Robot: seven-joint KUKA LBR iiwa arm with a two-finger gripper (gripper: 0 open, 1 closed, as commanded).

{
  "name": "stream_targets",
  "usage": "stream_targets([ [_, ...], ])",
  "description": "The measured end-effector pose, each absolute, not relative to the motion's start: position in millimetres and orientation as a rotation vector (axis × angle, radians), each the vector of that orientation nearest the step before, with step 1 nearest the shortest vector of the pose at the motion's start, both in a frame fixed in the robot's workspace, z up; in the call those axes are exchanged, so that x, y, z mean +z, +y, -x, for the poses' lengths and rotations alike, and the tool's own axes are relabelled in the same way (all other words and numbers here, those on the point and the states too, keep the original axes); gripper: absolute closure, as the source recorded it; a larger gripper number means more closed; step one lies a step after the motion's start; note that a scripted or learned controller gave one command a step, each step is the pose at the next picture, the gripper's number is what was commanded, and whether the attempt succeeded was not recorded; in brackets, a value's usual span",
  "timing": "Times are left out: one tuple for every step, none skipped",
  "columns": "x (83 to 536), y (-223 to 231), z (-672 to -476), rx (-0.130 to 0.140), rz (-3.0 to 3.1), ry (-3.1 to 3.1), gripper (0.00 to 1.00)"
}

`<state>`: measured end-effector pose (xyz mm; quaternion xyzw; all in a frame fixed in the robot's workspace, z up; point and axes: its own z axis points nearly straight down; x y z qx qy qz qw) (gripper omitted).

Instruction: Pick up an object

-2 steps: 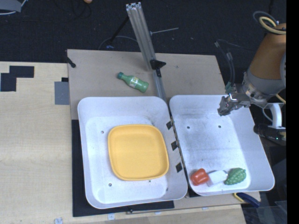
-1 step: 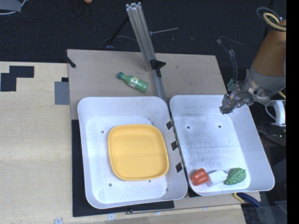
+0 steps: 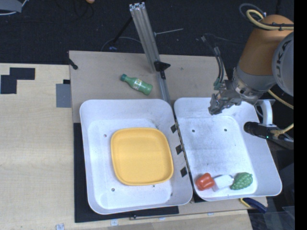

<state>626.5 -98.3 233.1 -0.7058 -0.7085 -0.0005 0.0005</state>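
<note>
We're hanging over the right bin [image 3: 268, 186] at its far edge, gripper [image 3: 219, 105] dark and small against the white; whether it's open or closed we cannot tell, and nothing shows in it. The targets sit well apart, toward six o'clock: a red piece [image 3: 205, 181], a white piece [image 3: 222, 181] and a green piece [image 3: 241, 180], a tight row running nine to three along the near wall. They touch, so edges blur. The left bin [image 3: 91, 128] holds a yellow plate [image 3: 142, 155].
</note>
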Motion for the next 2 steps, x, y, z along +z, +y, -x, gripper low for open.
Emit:
stream_targets([
  [241.3, -42.2, -637.0, -0.002, 2.217, -2.225, 1.00],
  [242.1, 18.1, -647.2, -0.001, 2.216, -2.225, 1.00],
])
